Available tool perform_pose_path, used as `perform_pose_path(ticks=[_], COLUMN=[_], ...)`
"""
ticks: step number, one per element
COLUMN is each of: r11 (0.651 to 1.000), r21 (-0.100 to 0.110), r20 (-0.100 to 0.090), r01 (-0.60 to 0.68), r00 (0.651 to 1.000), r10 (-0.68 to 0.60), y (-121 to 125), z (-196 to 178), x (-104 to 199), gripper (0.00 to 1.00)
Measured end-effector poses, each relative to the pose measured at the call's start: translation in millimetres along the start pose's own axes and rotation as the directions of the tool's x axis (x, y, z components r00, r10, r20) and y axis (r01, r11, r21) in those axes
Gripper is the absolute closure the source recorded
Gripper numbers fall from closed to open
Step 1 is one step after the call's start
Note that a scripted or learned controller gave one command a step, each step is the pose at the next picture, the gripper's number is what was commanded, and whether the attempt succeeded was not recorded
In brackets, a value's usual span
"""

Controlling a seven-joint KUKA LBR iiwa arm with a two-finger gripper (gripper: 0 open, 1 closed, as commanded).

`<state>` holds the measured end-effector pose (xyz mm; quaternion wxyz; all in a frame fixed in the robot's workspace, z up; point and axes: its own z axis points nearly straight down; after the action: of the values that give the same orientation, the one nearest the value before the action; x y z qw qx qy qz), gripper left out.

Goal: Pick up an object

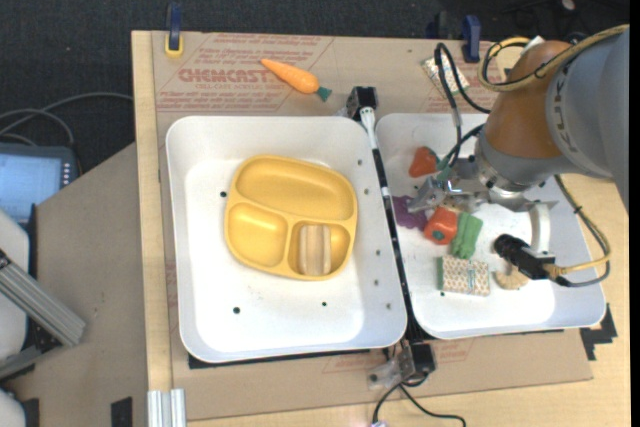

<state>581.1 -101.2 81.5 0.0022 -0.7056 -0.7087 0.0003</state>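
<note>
One fixed camera above; slanting down on both bins (190, 245).

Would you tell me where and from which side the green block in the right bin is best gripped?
Grip the green block across its narrow width, coming from above. It lies flat and elongated, with an orange piece close on its left, so its long sides probably offer the best hold.

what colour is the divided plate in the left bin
Yellow. The divided plate shows plainly in the camera view, lying in the left bin.
</note>
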Motion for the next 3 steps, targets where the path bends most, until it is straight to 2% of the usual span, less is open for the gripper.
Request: perform_pose_path(ticks=[1,2,3], r11=[1.000,1.000,1.000], r21=[-0.010,-0.009,-0.015], r20=[0.002,0.002,0.006], r01=[-0.004,-0.005,0.000], r00=[1.000,1.000,1.000], r10=[0.004,0.005,0.000], y=[2,2,88], z=[-16,-15,-6], x=[-3,-3,8], gripper=[1.00,0.00,0.00])
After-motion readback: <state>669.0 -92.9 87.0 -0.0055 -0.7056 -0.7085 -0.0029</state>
